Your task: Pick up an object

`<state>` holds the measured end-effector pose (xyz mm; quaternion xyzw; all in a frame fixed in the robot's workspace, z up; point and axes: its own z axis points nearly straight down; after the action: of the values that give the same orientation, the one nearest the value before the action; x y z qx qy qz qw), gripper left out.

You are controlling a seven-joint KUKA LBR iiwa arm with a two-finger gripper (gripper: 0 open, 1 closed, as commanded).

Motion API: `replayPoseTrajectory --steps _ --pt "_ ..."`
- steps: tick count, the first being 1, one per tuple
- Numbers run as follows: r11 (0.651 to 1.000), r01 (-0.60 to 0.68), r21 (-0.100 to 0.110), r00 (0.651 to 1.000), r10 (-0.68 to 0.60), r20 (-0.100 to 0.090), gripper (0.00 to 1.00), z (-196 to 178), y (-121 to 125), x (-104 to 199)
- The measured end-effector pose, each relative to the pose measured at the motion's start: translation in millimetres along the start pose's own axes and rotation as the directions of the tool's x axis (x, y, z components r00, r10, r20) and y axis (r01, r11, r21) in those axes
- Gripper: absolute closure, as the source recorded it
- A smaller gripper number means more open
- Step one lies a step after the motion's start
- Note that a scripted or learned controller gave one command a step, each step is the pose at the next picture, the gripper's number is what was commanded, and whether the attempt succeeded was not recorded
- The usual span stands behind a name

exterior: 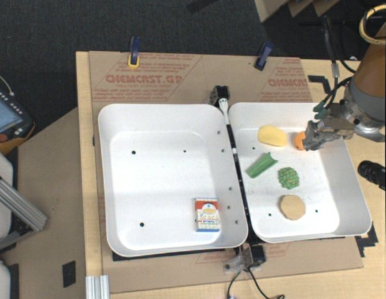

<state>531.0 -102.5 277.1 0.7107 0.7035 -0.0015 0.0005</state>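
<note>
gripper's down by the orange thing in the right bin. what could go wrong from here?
1. The gripper sits at the edge of the small orange object; it may nudge it aside rather than enclose it.
2. The yellow object lies close by and could get bumped.
3. The right bin wall is near; a pushed object could jam there.

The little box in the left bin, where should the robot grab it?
The small box lies flat near the left bin's front edge, well apart from everything else. Probably best to come straight down from above and pinch its two long sides, since that is its narrower span.
</note>
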Motion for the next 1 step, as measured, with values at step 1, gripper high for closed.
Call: replayPoseTrajectory --steps 1 --pt "1.0 0.0 0.005 1.0 0.0 -0.002 1.0 47.4 -41.0 -69.5"
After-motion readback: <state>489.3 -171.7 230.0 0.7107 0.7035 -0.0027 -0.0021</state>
